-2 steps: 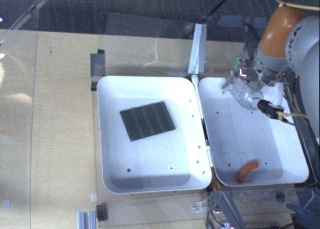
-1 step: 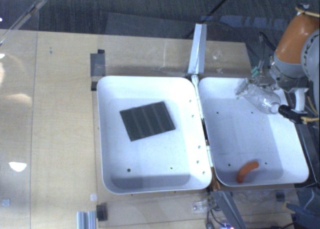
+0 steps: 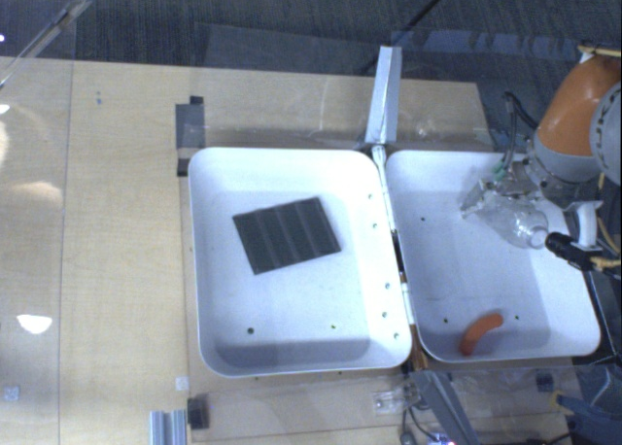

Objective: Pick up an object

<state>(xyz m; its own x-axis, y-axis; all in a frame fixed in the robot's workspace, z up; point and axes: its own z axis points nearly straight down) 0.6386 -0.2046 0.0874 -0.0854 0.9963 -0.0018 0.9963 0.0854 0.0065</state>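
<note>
A dark grey ribbed rectangular pad (image 3: 288, 234) lies flat in the left bin (image 3: 224, 336), a little left of its middle. A small orange sausage-shaped object (image 3: 481, 332) lies near the front wall of the right bin (image 3: 428, 190). My gripper (image 3: 507, 208) hangs over the right bin's back right part, reaching in from the right below the orange wrist band (image 3: 569, 113). It is well apart from the orange object, which lies nearer the camera. Nothing shows in its grasp.
A metal divider post (image 3: 382, 98) rises at the back where the two bins meet. Black cables (image 3: 583, 254) run along the right bin's right rim. The wooden bench (image 3: 97, 239) stretches to the left of the bins.
</note>
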